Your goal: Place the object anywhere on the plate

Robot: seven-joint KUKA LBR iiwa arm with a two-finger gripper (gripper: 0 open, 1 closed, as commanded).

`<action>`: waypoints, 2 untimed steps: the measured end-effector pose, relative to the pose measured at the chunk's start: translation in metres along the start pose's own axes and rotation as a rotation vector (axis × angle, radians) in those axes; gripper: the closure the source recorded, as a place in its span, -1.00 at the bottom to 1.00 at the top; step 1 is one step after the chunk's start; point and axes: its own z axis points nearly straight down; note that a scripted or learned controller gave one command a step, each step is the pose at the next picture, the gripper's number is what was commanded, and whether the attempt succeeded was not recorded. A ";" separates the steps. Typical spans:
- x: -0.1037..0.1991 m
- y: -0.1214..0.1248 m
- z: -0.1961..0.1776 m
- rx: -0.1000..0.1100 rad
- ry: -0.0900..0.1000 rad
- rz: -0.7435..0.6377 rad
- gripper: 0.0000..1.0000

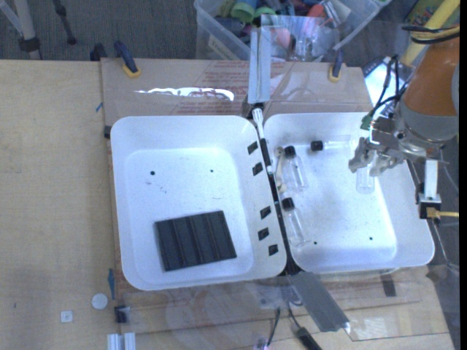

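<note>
- Hard to make out: the gripper (373, 159) hangs over the right side of the right bin (379, 243). How far it is open cannot be told. A pale clear shape (364, 180) sits just under it; whether it is gripped cannot be told.
- The arm (430, 86) is cut off at the right edge.
- Surface: a light wood table (51, 195) carries both bins, touching side by side. A small white disc (98, 301) lies near the table's front left.
- Room: grey carpet behind the table, and a clear tub of coloured toys (292, 9) at the back.
- Left bin (124, 159): 1 dark ridged plate (195, 240), lying flat toward the front.
- Right bin: 3 clear vials with black caps, near its left and back. Vial 1 (292, 172), vial 2 (293, 224), vial 3 (330, 145). All are well apart from the plate.
</note>
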 end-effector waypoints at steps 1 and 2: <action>0.069 -0.014 -0.046 -0.001 0.002 -0.046 1.00; 0.141 -0.078 -0.126 0.000 0.002 -0.175 1.00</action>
